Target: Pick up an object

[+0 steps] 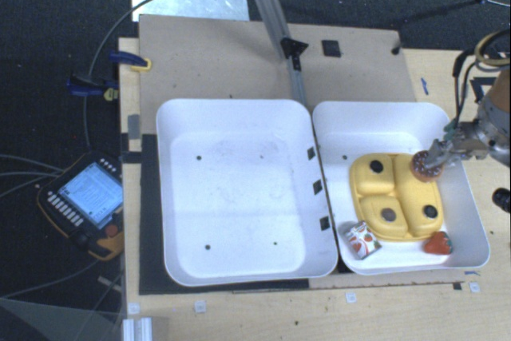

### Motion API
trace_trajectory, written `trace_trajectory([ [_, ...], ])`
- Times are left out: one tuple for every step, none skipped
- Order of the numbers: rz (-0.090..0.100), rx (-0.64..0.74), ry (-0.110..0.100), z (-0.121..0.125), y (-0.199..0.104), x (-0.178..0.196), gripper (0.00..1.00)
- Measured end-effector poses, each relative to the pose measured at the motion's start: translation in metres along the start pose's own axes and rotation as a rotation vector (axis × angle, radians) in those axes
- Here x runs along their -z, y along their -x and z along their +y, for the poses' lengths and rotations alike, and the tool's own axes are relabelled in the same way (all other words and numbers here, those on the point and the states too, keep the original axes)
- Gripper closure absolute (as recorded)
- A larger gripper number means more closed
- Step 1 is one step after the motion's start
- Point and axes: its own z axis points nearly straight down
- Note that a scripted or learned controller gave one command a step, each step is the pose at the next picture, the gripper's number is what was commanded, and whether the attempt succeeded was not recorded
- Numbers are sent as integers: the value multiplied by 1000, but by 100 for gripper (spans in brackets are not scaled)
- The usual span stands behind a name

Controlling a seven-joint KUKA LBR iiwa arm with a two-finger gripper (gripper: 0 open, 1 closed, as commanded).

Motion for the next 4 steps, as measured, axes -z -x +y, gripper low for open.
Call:
trace_trajectory([
  [0, 1, -1, 2, 0, 48, 100],
  [4, 5, -4, 5, -52, 55, 100],
  [4, 5, -6, 11, -102, 43, 100],
  [5, 6, -6, 18, -162, 36, 100],
])
